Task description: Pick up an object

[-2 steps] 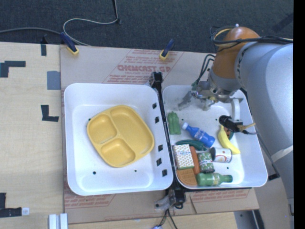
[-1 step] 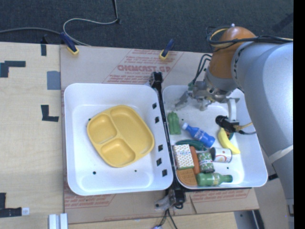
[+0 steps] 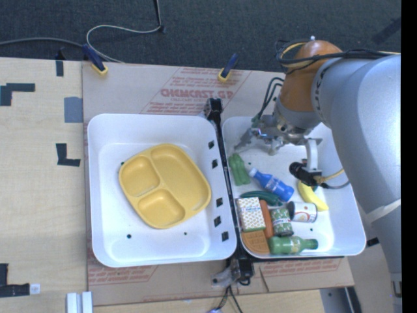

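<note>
- Nearest the camera, in the right bin (image 3: 348, 237), lie a green bottle (image 3: 291, 244), a small box (image 3: 249, 213) and a jar (image 3: 281, 220), all untouched.
- Just beyond rest a blue bottle (image 3: 272, 184), a green piece (image 3: 238, 169) and a banana (image 3: 309, 193).
- Farther back, the pincer (image 3: 268, 137) hovers low over the bin's far end; whether it is apart or together I cannot tell, and nothing visibly sits in it.
- The left bin (image 3: 104, 240) holds a yellow tray (image 3: 164, 184).
- Judged so, the pick is not yet done.

Fixed camera above bench (image 3: 39, 175), angled down, both bins (image 3: 104, 240)

End effector (image 3: 260, 135) fingers' spacing unclear
</note>
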Controlling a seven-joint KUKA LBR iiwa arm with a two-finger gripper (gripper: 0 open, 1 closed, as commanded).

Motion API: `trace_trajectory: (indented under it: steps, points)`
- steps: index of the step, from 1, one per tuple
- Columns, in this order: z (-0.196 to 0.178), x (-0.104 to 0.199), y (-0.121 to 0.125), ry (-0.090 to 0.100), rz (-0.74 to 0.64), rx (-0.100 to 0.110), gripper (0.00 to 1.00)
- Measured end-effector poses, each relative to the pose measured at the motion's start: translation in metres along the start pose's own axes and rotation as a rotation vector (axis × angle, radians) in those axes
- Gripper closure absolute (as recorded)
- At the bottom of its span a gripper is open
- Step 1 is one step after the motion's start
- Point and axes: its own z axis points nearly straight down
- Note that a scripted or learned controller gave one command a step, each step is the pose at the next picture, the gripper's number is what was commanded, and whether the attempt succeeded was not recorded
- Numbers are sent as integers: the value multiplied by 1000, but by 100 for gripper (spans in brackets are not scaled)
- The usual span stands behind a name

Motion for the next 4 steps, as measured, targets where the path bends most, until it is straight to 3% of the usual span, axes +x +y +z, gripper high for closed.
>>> trace_trajectory:
  steps: [4]
  points:
    - [-1,-23,-4,2,-1,-2,0]
